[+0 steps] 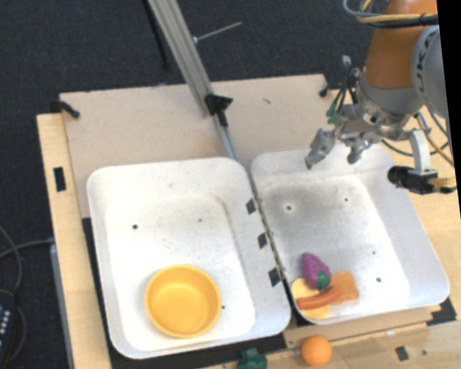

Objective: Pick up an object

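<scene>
**A:** Looking down on the bench, where is the arm?

**B:** It comes in from the right. The grey arm with its orange band sits over the far right corner of the right bin. The gripper hangs above that bin's far rim, fingers pointing down and toward the left.

**A:** What are the fingers doing?

**B:** They are spread apart, two grey prongs with a clear gap between them and nothing in that gap.

**A:** And the things it could lift?

**B:** In the right bin they are bunched in the near left corner, well apart from the gripper: a purple eggplant toy lying against an orange carrot toy, with a pale yellow piece under them. I cannot tell what that yellow piece is.

**A:** The left bin?

**B:** The left bin holds a yellow bowl, upright, near its front edge and left of centre.

**A:** Anything outside the bins?

**B:** On the wooden bench, just in front of the bins, an orange ball and a small green toy lie near each other. A metal rail slants down from the top and ends at the seam between the two bins.
</scene>
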### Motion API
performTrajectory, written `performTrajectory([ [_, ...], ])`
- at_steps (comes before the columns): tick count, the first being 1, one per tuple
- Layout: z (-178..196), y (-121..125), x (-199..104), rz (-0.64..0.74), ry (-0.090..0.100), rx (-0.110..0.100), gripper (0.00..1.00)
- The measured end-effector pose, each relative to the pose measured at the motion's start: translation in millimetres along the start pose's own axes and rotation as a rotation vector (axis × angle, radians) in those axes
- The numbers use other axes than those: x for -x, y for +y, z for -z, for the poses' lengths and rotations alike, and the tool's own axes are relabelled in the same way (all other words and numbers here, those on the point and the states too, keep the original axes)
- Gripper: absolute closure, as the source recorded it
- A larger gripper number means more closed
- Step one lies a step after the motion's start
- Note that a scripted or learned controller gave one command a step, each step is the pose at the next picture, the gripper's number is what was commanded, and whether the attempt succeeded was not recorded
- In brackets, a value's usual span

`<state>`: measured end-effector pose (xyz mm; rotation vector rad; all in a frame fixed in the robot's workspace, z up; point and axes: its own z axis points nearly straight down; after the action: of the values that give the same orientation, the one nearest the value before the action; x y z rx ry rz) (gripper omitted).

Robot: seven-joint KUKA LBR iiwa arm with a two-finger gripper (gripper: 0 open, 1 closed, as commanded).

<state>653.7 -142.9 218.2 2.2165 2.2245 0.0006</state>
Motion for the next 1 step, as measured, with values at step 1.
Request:
performTrajectory([
  [1, 0.1, -0.1, 0.5, 0.0, -0.001, 0.0, 0.0],
])
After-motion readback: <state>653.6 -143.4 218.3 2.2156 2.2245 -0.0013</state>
